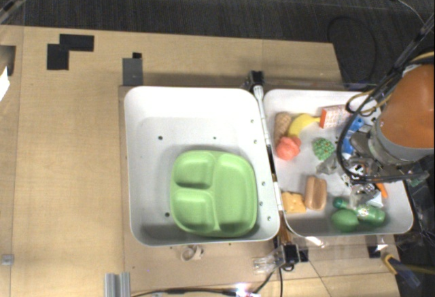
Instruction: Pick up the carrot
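My gripper hangs low over the right part of the right bin, below the grey wrist and orange band. A small orange sliver, possibly the carrot, shows right beside the gripper's tip. Most of it is hidden by the gripper, and I cannot tell whether it is held.
The right bin also holds a yellow fruit, a red-and-white box, a red fruit, a green knobbly piece, a tan roll, a yellow wedge and green items. A green divided plate lies in the left bin.
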